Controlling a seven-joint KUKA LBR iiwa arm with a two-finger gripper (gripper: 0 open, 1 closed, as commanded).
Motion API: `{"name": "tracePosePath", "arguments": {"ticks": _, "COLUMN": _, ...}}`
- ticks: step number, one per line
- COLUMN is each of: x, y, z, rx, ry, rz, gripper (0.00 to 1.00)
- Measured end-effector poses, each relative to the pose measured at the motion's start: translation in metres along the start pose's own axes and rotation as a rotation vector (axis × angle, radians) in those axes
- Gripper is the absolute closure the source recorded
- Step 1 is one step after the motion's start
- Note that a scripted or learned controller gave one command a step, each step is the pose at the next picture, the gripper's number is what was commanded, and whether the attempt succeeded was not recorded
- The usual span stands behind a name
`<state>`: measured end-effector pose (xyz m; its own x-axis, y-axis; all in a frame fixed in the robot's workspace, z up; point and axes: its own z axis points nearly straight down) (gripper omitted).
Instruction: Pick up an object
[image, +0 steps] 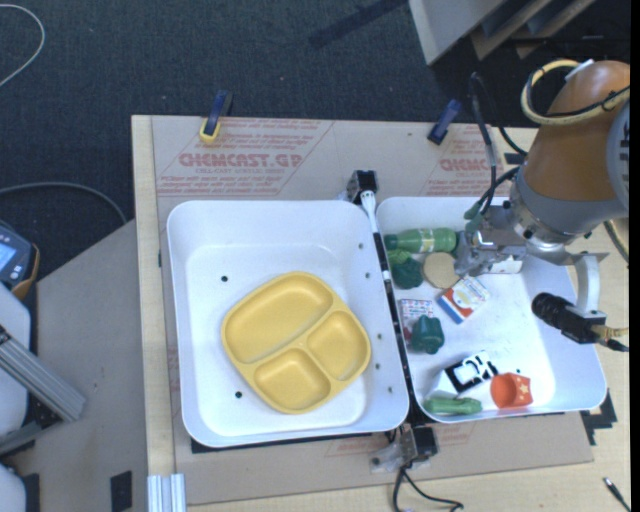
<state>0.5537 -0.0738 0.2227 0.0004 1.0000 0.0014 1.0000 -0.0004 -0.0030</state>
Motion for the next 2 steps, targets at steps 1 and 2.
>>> {"name": "tracePosePath", "arguments": {"ticks": 1, "x": -0.003, "y": 0.020, "z": -0.001, "rx": -0.007, "ry": -0.002, "rz": -0.002, "gripper": 1.00}}
{"name": "tracePosePath", "arguments": {"ticks": 2, "x": 0.008, "y": 0.007, "z": 0.006, "rx": 0.001, "ry": 0.000, "rz": -0.001, "gripper": 1.00}}
